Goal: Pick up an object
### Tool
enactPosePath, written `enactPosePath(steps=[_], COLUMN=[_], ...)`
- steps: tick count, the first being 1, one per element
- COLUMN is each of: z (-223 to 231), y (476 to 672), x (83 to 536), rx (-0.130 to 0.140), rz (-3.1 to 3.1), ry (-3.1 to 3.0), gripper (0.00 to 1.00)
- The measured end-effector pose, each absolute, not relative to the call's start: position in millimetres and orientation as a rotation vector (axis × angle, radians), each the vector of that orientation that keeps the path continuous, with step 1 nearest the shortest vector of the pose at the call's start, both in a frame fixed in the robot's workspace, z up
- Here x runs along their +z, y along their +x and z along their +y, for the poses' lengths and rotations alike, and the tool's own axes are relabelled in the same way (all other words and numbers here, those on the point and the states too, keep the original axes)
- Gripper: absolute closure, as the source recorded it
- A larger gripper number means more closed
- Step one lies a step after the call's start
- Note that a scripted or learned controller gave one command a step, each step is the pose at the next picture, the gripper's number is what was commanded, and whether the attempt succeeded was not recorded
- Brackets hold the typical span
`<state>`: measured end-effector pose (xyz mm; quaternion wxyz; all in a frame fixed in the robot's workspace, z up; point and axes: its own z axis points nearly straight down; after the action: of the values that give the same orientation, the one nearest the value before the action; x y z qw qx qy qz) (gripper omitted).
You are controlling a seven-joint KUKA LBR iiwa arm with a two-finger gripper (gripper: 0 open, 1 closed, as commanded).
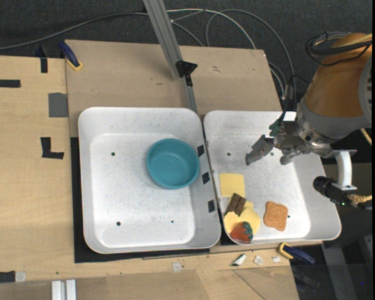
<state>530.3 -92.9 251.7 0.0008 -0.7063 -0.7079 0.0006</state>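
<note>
The grey two-finger gripper is hanging over the right white bin with its fingers spread apart, gripping nothing. Near it, an orange bumpy toy is lying. A round teal bowl is sitting in the left white bin.

1. Arm: rounded casing, a broad orange band above a grey wrist section.
2. Gripper: two dark grey fingers on a grey metal mount.
3. Small white and green fittings at the mount's 10 o'clock side.
4. Black cables behind the arm.
</note>
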Motion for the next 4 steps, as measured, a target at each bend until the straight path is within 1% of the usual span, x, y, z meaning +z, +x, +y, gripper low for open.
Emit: enactPosePath(steps=[1,2,3,4], z=[-93.0,-93.2,-90.6,-89.4], y=[530.3,534.6,529.7,528.4], x=[251.8,206.8,162.2,97.3], rx=[0.002,0.007,0.007,0.009], rz=[-2.223,-2.22,-2.219,-2.217], ry=[-2.218,-2.217,-2.216,-2.216], gripper=[0.0,0.0,0.0,0.0])
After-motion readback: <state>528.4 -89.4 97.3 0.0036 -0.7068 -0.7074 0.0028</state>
